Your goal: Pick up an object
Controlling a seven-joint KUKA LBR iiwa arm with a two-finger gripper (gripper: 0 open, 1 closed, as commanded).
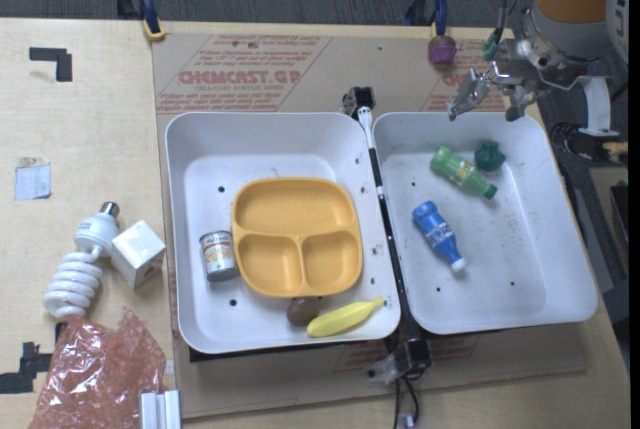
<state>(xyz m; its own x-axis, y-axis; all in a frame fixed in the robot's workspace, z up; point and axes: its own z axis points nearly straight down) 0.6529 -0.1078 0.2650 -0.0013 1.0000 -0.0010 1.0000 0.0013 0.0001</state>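
Note:
My gripper (490, 104) hangs over the far edge of the right bin (560, 247), its two fingers spread open with nothing between them. Just below it in that bin lie a green bottle (462, 172) and a small dark green object (488, 155) touching the bottle's far end. A blue bottle (438, 235) lies nearer the bin's middle. The left bin (190, 177) holds a yellow divided plate (297, 235), a small can (217, 255), a yellow banana (345, 317) and a brown lump (300, 310).
On the bench left of the bins lie a spiral light bulb (78, 267), a white cube (138, 252) and a crumpled pink bag (95, 377). A purple object (442, 49) sits behind the right bin. Clamps (148, 15) hold the board's far edge.

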